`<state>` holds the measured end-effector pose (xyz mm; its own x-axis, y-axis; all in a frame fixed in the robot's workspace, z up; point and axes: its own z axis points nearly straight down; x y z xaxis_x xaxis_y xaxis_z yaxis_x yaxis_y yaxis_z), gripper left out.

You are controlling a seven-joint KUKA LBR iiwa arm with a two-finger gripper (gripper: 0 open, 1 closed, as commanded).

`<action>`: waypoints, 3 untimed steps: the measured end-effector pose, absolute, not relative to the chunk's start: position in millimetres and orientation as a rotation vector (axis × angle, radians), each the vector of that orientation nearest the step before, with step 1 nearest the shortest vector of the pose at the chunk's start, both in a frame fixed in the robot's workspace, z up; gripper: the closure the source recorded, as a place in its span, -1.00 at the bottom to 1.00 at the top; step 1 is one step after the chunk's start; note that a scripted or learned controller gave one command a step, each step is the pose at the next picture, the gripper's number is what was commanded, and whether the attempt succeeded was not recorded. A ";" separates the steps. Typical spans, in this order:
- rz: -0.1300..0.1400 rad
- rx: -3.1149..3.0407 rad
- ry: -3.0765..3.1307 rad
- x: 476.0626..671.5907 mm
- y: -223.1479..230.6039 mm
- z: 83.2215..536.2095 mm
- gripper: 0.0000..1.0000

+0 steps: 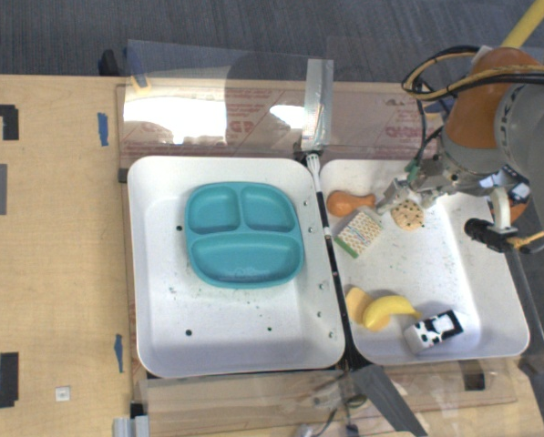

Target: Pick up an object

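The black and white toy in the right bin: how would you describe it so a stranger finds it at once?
Look in the right white bin, at its near edge. Beside the yellow banana lies the small black-and-white cow-patterned toy. It is the bin's only black-and-white item.

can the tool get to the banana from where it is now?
Probably yes. The banana lies uncovered near the right bin's front, with bare floor between it and the tool at the back.

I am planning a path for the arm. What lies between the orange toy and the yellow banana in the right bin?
In the camera view, a small patterned packet lies between the orange toy and the banana; below the packet, bare bin floor.
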<state>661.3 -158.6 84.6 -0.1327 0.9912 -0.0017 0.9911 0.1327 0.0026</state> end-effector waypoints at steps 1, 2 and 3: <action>0.004 2.061 2.360 662.8 -157.5 97.4 1.00; 0.009 1.984 2.427 637.8 -104.2 182.7 1.00; 0.000 1.992 2.430 635.3 -105.9 177.5 -1.00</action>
<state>635.3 -105.9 177.5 -0.1960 0.9806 0.0000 0.9806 0.1960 -0.0004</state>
